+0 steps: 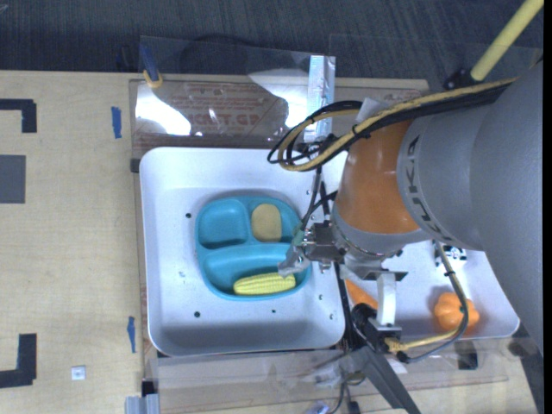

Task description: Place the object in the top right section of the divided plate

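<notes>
Yellow corn cob (pixel 264 284) lies in the divided plate's (pixel 216 270) lower section, long axis across the view. You find the gripper (pixel 297 255) at the plate's right rim, just above the cob's right end; whether it grips anything cannot be told. Beyond, one tan object (pixel 266 222) rests in the top right section. One orange item (pixel 450 310) sits well right of the plate.

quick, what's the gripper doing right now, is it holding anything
Gripper: at the blue divided plate's right rim beside the corn; open or shut cannot be told.
</notes>
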You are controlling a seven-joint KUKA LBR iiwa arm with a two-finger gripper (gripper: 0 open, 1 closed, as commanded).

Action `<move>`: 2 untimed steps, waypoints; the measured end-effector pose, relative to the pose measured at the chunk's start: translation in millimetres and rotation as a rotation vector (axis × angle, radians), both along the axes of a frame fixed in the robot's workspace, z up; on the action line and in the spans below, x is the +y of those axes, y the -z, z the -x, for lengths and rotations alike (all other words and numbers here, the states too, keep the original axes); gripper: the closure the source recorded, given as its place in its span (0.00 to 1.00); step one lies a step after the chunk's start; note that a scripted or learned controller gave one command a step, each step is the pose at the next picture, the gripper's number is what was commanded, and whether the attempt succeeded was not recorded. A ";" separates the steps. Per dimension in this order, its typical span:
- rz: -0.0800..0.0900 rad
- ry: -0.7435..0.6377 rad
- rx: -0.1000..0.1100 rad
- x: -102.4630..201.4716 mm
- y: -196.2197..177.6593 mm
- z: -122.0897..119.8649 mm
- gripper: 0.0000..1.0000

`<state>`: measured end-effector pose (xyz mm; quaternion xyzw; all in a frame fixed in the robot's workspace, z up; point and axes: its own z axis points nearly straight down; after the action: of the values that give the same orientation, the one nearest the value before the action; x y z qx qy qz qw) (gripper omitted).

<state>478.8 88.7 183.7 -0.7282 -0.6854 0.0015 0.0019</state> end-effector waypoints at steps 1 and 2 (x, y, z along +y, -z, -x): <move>0.001 -0.235 -0.007 39.2 -14.2 -82.5 0.00; -0.004 0.055 -0.017 90.7 91.5 -168.7 0.00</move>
<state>647.5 179.5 92.2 -0.7468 -0.6650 -0.0061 -0.0026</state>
